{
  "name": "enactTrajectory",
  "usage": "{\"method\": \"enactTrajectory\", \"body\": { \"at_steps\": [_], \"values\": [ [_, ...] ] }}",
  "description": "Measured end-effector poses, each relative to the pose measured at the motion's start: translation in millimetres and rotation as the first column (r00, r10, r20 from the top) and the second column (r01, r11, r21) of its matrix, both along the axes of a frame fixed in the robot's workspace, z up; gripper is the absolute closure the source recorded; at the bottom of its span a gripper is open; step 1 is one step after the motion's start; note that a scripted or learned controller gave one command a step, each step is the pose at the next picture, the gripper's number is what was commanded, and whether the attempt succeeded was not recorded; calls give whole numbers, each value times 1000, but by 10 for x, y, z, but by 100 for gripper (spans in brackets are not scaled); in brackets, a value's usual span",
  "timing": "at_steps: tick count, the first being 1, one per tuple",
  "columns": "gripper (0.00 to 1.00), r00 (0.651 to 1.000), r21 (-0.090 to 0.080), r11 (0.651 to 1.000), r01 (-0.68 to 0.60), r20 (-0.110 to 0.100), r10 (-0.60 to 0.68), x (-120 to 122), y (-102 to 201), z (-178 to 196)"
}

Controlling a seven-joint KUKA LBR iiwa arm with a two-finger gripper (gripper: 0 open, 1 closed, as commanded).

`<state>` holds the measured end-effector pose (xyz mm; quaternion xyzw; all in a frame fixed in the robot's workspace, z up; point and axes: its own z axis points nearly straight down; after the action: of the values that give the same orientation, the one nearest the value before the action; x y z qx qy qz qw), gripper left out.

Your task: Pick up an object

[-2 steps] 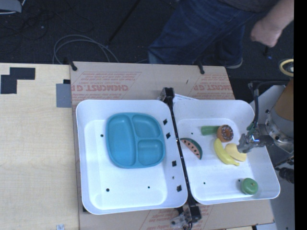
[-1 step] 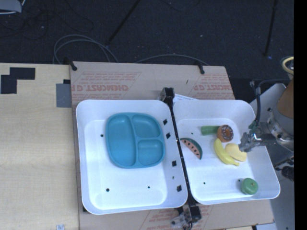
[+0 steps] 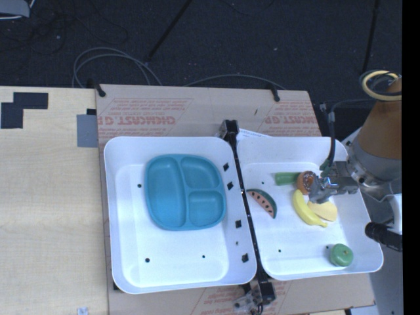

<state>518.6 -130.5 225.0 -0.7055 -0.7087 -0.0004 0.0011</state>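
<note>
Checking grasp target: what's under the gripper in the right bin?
The gripper sits over the yellow plastic banana, a pale yellow wedge and a round orange-brown piece in the right white bin. It covers where they meet, so contact is unclear.

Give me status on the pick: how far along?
Done: the gripper is down in the right bin, over the cluster of banana, orange-red piece and yellow slice. In hand: nothing visibly between its fingers. Left: grasp and lift. Watermelon slice, green round piece and blue plate lie apart.
</note>
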Motion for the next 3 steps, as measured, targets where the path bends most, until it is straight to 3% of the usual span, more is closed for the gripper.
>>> {"method": "enactTrajectory", "body": {
  "at_steps": [2,3],
  "values": [
    [100,1000,0,1000,1,-4,-1,117,1014,-158],
    [100,1000,0,1000,0,-1,0,298,1506,-53]
  ]
}}
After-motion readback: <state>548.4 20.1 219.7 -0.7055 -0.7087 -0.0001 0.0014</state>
